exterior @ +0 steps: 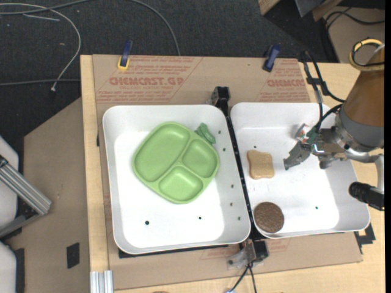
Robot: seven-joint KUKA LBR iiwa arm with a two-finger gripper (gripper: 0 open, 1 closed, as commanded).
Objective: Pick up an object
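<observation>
A tan slice of toast (261,165) lies flat at the left side of the right bin (317,215). A brown round patty (269,217) rests in that bin's front left corner. My gripper (297,146) hovers over the middle of the right bin, just right of the toast and apart from it. Its fingers (292,159) stand open, spread towards the toast, and nothing is between them. A green divided plate (176,162) sits in the left bin (122,206), with a small green piece (206,133) at its upper right rim.
The arm's grey and orange body (366,112) reaches in over the right bin's right edge. A black divider with clamps (221,96) runs between the bins. Cables (314,78) trail over the bench behind the right bin.
</observation>
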